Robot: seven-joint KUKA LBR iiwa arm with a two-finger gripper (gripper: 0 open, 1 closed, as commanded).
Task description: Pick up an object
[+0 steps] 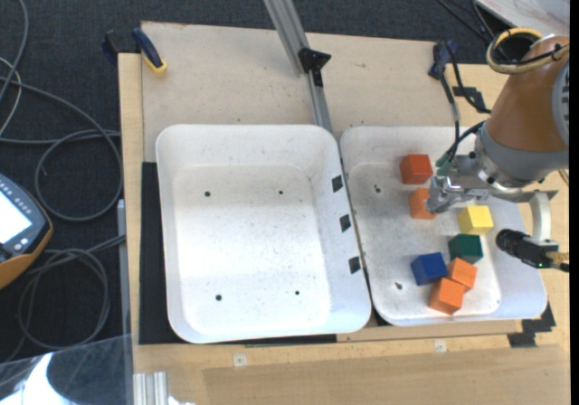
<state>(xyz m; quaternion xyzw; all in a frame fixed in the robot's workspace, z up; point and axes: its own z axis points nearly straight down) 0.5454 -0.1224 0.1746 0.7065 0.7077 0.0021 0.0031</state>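
Two white bins side by side on the tabletop [226,60], then: left bin [181,150] and right bin [380,145]. Step in hand?

Looks like the approach, perhaps the start of a grasp. Grey and orange arm [529,114] reaching in from the right, over the right bin.

And the claw [441,195]?

Low over the upper middle of the right bin, just beside or touching a small orange block [419,206]. Cannot tell whether open or closed. Nothing visibly gripped.

So the likely target?

Probably that small orange block, half hidden under the claw. Lying just below a larger orange cube [416,168], near but apart from it.

Other blocks close by?

Several, lower right: yellow block [477,218], green block [467,246], blue block [429,268], plus two more orange blocks [452,286] touching each other. All well clear of the target.

Pointing which way? Long axis?

Hard to judge. Seems squat and cube-like, with no clear long axis; too much covered to say how turned.

Next move?

Probably centring over the block, closing on two opposite faces, then lifting straight up. Worth checking for a real hold before rising, and keeping off the larger orange cube.
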